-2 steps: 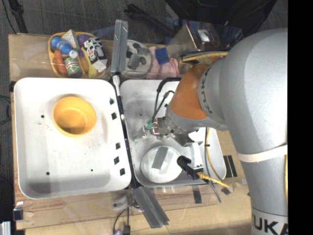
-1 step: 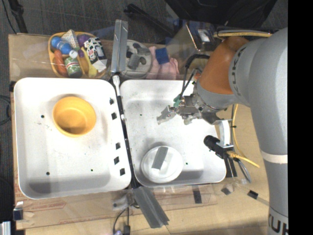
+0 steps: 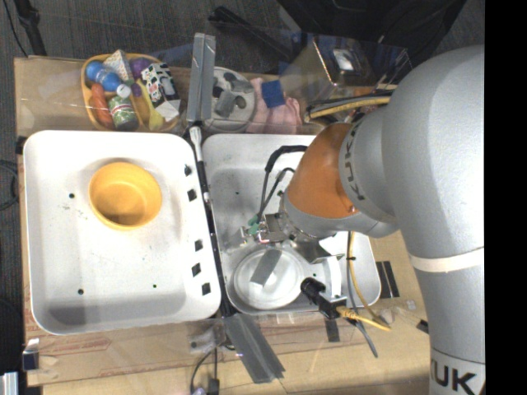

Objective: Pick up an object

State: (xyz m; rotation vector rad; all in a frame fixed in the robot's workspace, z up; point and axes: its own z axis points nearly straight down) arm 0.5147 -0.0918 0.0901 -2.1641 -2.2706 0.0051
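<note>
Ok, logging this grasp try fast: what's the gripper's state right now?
Gripper: down in the right bin over a white bowl-like object; open or shut cannot be told.

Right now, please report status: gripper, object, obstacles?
Gripper down in right bin, over white bowl; fingers unclear. Yellow bowl in left bin, untouched. Arm covers much of right bin.

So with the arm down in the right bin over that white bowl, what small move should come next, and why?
Probably a short straight lift to test for a catch. The gripper sits low over the white bowl in the right bin, but the wrist hides any grip. The yellow bowl lies out of reach in the left bin.
</note>
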